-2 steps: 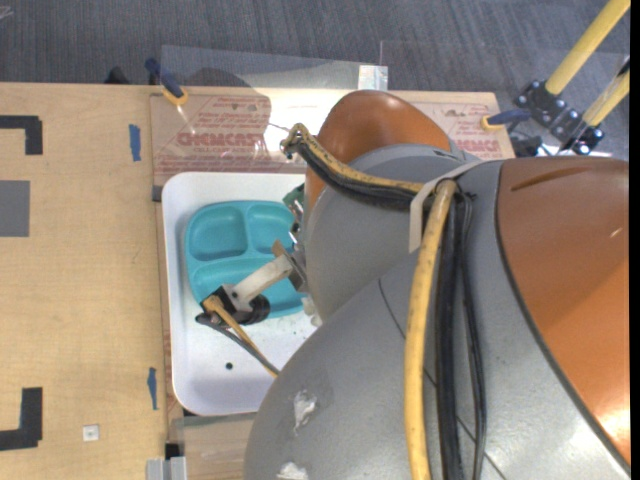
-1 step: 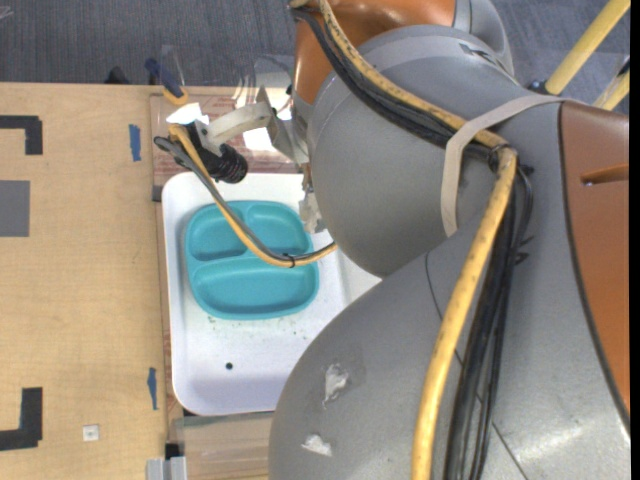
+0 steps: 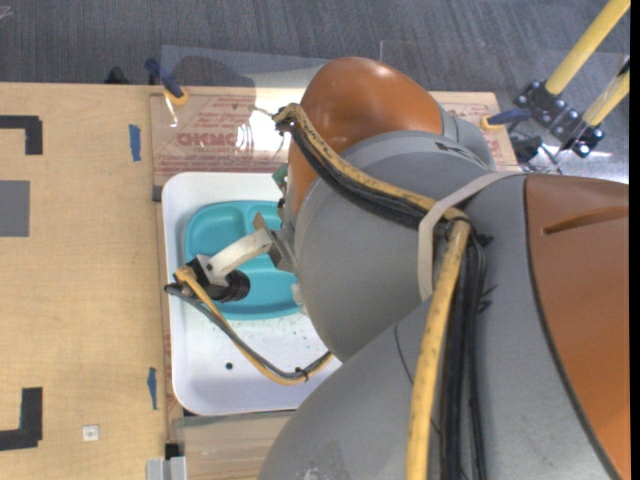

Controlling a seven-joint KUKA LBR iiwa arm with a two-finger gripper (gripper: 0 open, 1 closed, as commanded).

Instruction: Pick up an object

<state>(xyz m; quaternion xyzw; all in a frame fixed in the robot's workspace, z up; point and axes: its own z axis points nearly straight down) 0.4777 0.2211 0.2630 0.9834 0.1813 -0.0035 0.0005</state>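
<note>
Teal dish [image 3: 215, 230]: lying flat in the white bin [image 3: 200, 373], sitting toward the bin's far end, near its left wall, with the right part running under the arm [image 3: 400, 268]. Showing a raised rim and one shallow compartment at the far-left corner. Arm: reaching in from the right, covering most of the view, orange band [image 3: 365, 98] facing up. Gripper [image 3: 275, 240]: hanging over the dish's right side, mostly hidden by the wrist; not managing to tell whether released or clenched, nor whether touching the dish. Bin floor at the near end: carrying a few small dark specks [image 3: 228, 366]. Wooden bench [image 3: 80, 268]: bearing black tape marks [image 3: 25, 133] and blue tape strips [image 3: 133, 140].
</note>
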